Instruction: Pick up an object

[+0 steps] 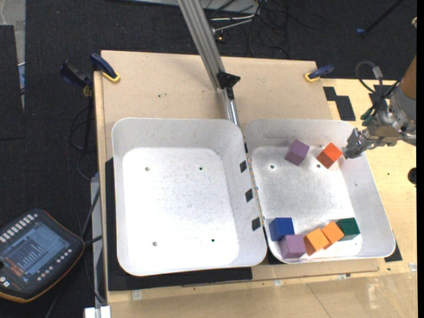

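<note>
The end effector [352, 146] sits at the far right side of the right bin [371, 197], just beside an orange block [329, 155]. I cannot tell how wide it is. A purple block [297, 152] lies to the left.

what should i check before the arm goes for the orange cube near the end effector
1. Target in view: orange cube in the right bin, upper right. ok
2. End effector close to it: just right of the cube. ok
3. Cube between the fingers: cannot tell
4. Room around the cube: purple cube lies to its left, apart from it. ok
5. Bin wall clearance: cube sits near the bin's right rim, which may crowd the approach. cannot tell
</note>
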Motion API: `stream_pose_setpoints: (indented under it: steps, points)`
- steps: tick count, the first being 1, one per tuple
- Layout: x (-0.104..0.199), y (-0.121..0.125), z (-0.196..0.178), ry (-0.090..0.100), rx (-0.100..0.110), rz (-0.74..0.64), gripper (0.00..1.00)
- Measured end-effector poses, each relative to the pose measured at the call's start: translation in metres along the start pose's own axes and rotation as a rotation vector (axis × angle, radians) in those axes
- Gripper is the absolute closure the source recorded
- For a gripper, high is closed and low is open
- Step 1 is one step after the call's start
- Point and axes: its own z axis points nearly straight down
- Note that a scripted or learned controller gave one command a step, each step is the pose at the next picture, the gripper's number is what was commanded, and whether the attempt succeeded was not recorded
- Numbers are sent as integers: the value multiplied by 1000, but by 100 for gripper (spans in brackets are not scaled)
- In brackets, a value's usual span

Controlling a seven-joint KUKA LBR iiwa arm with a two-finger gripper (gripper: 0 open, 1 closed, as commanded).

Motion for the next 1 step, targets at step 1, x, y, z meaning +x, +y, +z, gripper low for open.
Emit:
stream_pose_setpoints:
  steps: [1]
  points:
    - [0, 1, -9, 2, 5, 1, 100]
